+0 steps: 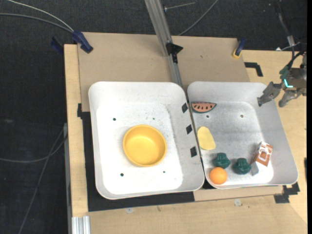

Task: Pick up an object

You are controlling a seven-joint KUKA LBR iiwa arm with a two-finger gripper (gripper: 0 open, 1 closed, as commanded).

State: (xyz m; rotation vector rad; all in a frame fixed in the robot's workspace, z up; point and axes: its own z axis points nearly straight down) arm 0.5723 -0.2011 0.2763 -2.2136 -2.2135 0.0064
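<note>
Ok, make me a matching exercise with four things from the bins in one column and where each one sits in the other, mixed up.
Things:
1. bowl
2. watermelon slice
3. orange ball
4. small carton

Places:
A. right bin, near its right edge
B. middle of the left bin
C. right bin, top left corner
D. right bin, bottom edge

Pairs: 1-B, 2-C, 3-D, 4-A

Gripper (276,95) over right bin (243,130) rim, fingers apart, well clear of yellow bowl (144,145) in left bin (136,186)
</note>
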